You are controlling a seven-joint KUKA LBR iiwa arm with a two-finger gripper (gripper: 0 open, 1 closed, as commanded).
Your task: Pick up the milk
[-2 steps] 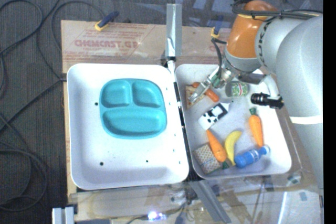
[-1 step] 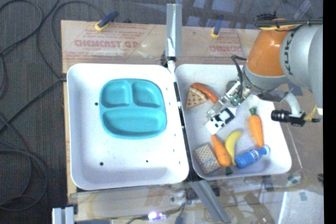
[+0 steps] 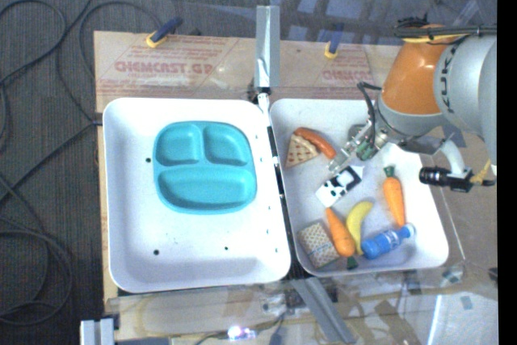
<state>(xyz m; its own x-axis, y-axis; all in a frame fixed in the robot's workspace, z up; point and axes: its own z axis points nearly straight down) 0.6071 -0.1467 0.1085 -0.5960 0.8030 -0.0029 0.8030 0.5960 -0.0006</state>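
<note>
Right bin (image 3: 436,250), holding the milk (image 3: 338,187): a small white carton with black markings, lying just left of the gripper (image 3: 361,146). Gripper spread cannot be told. A sound grasp probably needs a descent centred on the carton, clear of the neighbouring banana (image 3: 358,219).

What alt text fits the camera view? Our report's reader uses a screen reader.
The gripper hovers above the black-and-white milk carton in the right bin, among two carrots, a banana, a blue bottle, a pizza slice and a hot dog. The left bin holds a turquoise divided plate.
</note>
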